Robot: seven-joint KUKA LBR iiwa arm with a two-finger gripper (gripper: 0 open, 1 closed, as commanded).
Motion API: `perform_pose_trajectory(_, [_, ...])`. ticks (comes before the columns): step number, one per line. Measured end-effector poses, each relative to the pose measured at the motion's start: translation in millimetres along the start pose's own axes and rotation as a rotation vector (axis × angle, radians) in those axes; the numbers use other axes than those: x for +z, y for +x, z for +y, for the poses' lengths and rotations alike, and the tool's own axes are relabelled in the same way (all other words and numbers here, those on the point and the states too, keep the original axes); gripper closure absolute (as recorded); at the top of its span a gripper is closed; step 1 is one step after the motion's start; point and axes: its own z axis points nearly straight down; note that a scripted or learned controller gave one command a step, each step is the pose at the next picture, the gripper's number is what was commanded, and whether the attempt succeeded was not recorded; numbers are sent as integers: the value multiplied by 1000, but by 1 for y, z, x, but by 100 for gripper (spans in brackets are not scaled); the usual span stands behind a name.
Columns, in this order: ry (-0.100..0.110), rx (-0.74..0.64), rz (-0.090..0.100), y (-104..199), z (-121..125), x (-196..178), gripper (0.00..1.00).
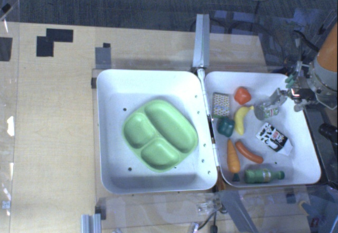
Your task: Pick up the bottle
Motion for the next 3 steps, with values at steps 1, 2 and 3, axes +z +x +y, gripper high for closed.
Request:
perform_pose_trajectory(1, [2,206,1,30,-28,20,0])
perform_pose_trajectory(2, [2,185,0,47,-27,89,0])
perform_pose_trajectory(3, [-3,104,0,95,106,52,0])
